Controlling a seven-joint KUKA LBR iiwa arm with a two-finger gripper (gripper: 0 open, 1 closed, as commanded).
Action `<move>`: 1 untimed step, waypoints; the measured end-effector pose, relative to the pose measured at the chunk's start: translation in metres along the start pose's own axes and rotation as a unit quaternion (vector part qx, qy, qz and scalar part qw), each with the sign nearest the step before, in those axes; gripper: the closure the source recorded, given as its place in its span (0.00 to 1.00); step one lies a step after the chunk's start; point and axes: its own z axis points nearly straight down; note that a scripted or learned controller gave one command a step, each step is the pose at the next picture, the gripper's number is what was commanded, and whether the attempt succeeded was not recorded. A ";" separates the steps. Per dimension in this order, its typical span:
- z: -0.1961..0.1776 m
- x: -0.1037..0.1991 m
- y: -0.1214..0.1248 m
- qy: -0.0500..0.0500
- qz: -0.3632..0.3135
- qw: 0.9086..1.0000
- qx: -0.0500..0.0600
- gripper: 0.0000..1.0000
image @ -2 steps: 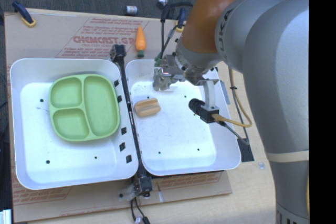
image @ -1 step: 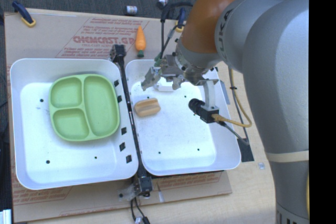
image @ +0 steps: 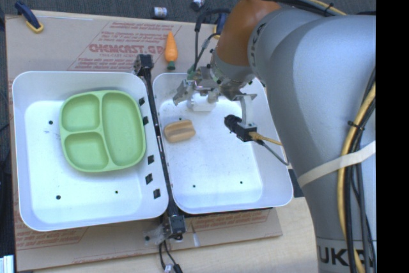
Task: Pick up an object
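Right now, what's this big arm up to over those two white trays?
The grey arm reaches in from the right, with its gripper low over the far end of the right bin. A tan bun lies on that bin's floor just short of the gripper, not picked up. The left bin holds a green divided plate. An orange carrot lies outside the bins on the cardboard.

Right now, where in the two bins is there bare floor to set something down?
Right bin: bare floor from the tan roll down to the view's lower wall. Left bin: a bare strip below the green plate. Crowded: the right bin's upper end, where the gripper hangs near the tan roll.
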 end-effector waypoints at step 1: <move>-0.011 -0.002 0.001 -0.002 -0.001 1.000 -0.001 1.00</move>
